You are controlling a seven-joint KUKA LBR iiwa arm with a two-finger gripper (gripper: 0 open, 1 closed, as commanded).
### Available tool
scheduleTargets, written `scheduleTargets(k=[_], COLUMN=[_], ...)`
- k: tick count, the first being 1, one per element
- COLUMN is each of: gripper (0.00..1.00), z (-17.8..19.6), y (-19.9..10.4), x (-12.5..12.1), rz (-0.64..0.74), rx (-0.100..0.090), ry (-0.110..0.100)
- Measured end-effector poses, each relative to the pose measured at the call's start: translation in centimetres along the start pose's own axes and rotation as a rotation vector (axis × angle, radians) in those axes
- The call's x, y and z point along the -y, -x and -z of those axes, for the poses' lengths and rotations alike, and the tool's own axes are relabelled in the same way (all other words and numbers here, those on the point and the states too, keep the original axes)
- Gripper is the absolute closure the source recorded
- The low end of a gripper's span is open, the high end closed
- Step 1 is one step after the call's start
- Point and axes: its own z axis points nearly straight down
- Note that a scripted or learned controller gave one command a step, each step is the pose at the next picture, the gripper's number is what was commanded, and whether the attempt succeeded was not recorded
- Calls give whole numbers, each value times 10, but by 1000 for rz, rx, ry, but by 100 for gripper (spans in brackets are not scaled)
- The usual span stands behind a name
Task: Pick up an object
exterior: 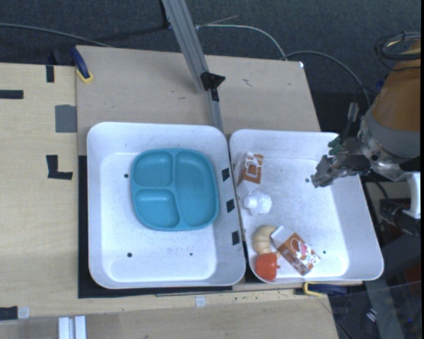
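From my remote station I logged the task as barely begun. The gripper (324, 173) hung over the right bin (353, 253), near its upper right side, and carried nothing; every candidate object lay well apart from it along that bin's left side. I could not tell whether the fingers were spread or closed: they showed as one dark, blurred mass against the white floor.

Candidates noted, top to bottom along the left wall of the right bin:
- a small brown-and-white carton (251, 168), lying near the divider;
- a small white object (257, 203) just below it, shape unclear;
- a tan rounded item (263, 236), touching a red rounded item (266, 265) at the bin's lower left corner;
- a red-and-white packet (297, 252) just beside those two, lying tilted.

The left bin (106, 260) held a blue divided plate (174, 189), all three compartments bare.

Remaining, in my judgement: the whole pick, meaning travel leftward across the bin, descent, closure and lift.

Writing: both packages carried printing, but it was too small and blurred for me to read any brand or word.
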Motion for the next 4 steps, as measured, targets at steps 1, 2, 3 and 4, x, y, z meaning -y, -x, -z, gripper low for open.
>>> scheduleTargets(k=[1, 2, 3, 4], gripper=[100, 100, 100, 100], z=[-1, -7, -30, -51], y=[-48, -108, -153, -209], x=[-2, -8, -10, -10], rz=[3, 5, 4, 5], rx=[-2, -2, -2, -2], ry=[-6, -8, -10, -10])
